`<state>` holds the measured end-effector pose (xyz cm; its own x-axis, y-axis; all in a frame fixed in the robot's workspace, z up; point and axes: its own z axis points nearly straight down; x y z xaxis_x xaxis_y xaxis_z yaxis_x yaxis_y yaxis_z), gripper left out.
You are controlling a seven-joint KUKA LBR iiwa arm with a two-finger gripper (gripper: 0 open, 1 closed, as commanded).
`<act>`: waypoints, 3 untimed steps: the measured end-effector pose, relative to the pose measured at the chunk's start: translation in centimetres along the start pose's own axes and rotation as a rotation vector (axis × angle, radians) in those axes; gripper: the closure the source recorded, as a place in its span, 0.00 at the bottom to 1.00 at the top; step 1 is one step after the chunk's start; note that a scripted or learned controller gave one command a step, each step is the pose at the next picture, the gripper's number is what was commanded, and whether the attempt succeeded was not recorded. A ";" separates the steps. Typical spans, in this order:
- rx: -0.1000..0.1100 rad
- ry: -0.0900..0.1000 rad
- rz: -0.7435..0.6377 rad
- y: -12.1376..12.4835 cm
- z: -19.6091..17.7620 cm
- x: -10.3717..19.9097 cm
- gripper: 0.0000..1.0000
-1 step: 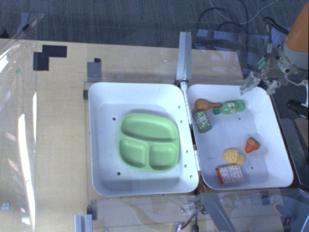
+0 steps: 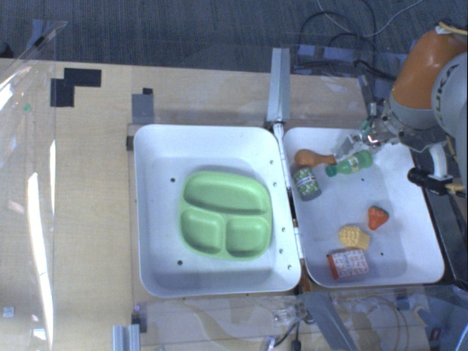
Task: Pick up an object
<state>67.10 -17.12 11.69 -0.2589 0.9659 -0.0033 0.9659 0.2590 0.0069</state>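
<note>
Gripper (image 2: pixel 363 139) low over the right bin (image 2: pixel 417 269), green bottle (image 2: pixel 349 164) just below its fingers — touching or not, cannot tell, fingers open or closed, cannot tell, brown drumstick (image 2: pixel 313 157) beside the bottle, green can (image 2: pixel 307 183) near, strawberry (image 2: pixel 377 217) farther off.

I've got just one fixed camera, mounted above the surface (image 2: pixel 88 196), looking down at a slant on both bins, left bin (image 2: pixel 153 218) and right bin (image 2: pixel 417 218).
</note>
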 end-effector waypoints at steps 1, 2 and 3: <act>0.001 -0.006 -0.055 0.2 2.2 0.9 0.00; -0.005 -0.010 -0.060 0.5 1.1 0.9 1.00; -0.002 -0.001 -0.121 -1.6 -8.7 3.6 1.00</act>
<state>64.61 -14.07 20.38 -0.3732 0.9277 -0.0053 0.9277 0.3733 0.0085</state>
